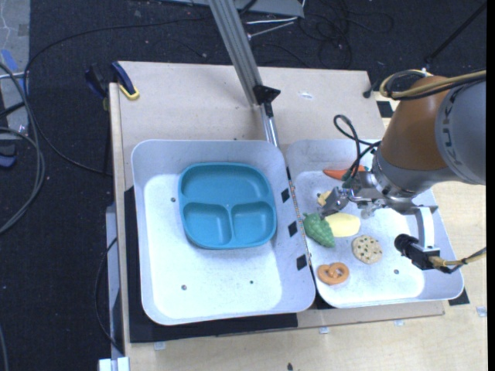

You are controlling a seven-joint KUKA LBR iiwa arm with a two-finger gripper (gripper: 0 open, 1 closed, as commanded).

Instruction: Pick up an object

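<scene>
My gripper [338,200] hangs low over the left part of the right bin [441,284]. Just below it lie a pale yellow piece [345,224] and a green leafy toy [318,229], side by side and touching. An orange carrot-like piece [336,174] lies just behind the gripper, partly hidden by the wrist. A speckled round cookie [366,248] and an orange pretzel-shaped ring [333,273] sit nearer the bin's front. A small yellowish bit shows at the gripper's tip, but whether it is held is unclear.
The left bin [155,284] holds a blue three-compartment tray [228,205]. A slanted metal pole [240,45] runs down to the gap between the bins. The grey and orange arm [433,130] covers the right bin's back right part.
</scene>
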